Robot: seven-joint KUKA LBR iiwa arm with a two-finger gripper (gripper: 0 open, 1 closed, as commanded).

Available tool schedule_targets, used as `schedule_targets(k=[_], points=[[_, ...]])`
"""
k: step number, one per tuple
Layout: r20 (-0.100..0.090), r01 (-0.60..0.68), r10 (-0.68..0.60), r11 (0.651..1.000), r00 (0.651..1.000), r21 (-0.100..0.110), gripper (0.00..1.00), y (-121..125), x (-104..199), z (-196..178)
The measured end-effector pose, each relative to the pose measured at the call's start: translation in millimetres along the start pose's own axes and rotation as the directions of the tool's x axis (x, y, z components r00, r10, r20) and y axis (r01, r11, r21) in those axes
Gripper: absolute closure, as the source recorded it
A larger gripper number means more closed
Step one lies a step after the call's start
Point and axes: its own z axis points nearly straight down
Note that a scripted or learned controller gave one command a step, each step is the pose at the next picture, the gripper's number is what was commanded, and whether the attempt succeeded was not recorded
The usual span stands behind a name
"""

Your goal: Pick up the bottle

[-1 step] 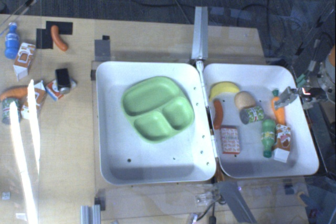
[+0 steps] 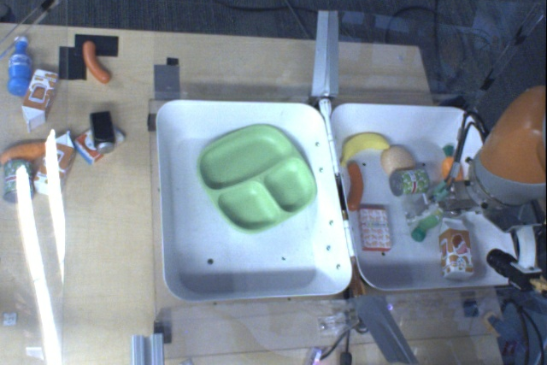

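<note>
A small clear bottle with green ends lies tilted in the right bin, between a red packet and a juice carton. My gripper hangs low over the bottle's upper right end, close to it or touching it. The wrist, with its orange band, hides the space just right of the bottle. I cannot make out whether the bottle is gripped.
The right bin also holds a yellow fruit, a tan roll, a green can, a sausage, the red packet and the carton. A green divided plate lies in the left bin. A blue bottle stands on the bench far left.
</note>
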Motion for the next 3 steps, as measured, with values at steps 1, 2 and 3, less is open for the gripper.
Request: schedule_targets(k=[1, 2, 3], points=[[0.002, 0.147, -0.147, 0.989, 0.989, -0.006, 0.00, 30, 45, 17], [0.002, 0.148, -0.148, 0.989, 0.989, -0.012, 1.00, 33, 47, 4], [-0.001, 0.149, -0.149, 0.989, 0.989, 0.001, 1.00, 53, 63, -66]])
